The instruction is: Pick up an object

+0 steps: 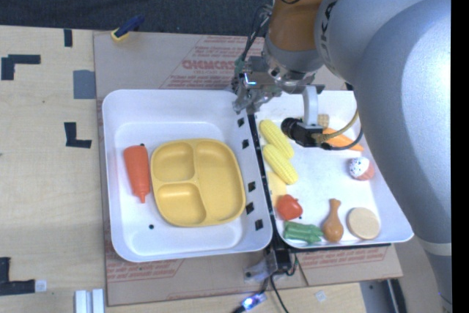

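The fingers of the gripper are lost in the dark hardware under the wrist, so I cannot tell whether they are apart or together, and nothing shows between them. The gripper hangs just past the far right corner of the yellow three-compartment plastic plate, over the spot where the two shallow white bins meet at their far rims.

The plate lies flat in the left bin. An orange plastic carrot lies just beside the plate's left edge, lengthwise and apart from it.

Everything else that could be picked sits to the right of the plate, across the shared wall, in the right bin. Two yellow toy corn cobs lie end to end closest to the plate's right edge, the farther cob nearest the gripper and the nearer cob below it. A red toy pepper sits level with the plate's near right corner, with a green toy vegetable just in front of it. Farther right of the plate stand a brown toy drumstick, touching the green piece, and a round tan disc. A white speckled ball rests farthest right.

Both bins sit on a brown cardboard sheet on the surface.
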Controlling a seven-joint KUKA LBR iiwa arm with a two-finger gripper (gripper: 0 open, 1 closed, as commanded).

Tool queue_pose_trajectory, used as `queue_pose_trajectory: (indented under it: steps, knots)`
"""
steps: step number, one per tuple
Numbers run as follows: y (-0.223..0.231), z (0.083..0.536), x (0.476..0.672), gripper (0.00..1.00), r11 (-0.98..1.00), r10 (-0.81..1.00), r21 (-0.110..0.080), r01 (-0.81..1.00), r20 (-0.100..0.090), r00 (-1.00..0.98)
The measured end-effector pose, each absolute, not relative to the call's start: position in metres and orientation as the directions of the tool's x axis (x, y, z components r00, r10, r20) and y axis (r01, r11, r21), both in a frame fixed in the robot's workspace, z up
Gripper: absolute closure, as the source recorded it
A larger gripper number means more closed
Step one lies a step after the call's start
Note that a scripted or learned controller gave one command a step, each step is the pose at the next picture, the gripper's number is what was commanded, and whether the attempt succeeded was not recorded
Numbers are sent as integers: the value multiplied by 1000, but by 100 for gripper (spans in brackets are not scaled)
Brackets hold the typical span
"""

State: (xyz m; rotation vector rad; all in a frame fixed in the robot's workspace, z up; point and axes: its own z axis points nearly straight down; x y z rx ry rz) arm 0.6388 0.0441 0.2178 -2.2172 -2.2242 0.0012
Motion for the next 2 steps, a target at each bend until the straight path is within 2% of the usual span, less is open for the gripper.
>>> queue_pose_trajectory:
  steps: [1,2]
  knots:
    - [46,233,638,100,2,1000,-1,1000,0,-2]
    - [53,214,636,100,1,1000,-3,1000,-2,-1]
